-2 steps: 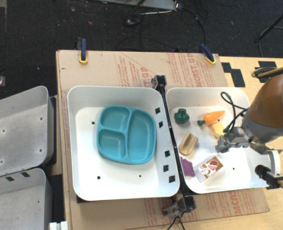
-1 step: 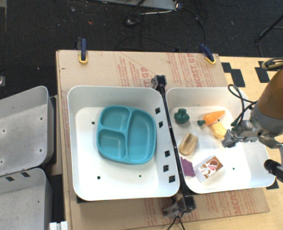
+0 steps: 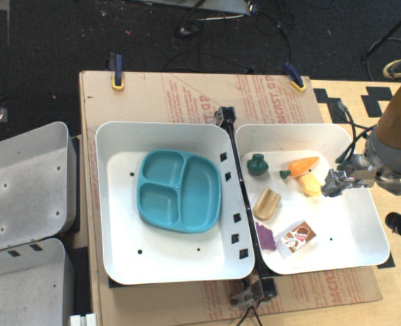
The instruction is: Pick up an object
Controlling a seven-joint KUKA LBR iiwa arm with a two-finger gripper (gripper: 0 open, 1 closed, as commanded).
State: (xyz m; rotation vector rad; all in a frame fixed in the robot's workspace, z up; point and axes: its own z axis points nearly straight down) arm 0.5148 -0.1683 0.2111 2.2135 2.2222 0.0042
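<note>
A cardboard-topped desk carries two shallow white bins side by side, seen from above at a slant. Nearest the camera in the right bin lie a small white and brown printed packet and, just beside it to the left, a purple lump. Beyond them rests a tan bread-shaped piece. Further back sit a yellow corn-like toy, an orange carrot-shaped toy and a dark green knob-shaped toy. The gripper hangs just beside the yellow toy, on its right; whether it is apart or together cannot be told. The left bin holds a teal plastic three-compartment plate.
</note>
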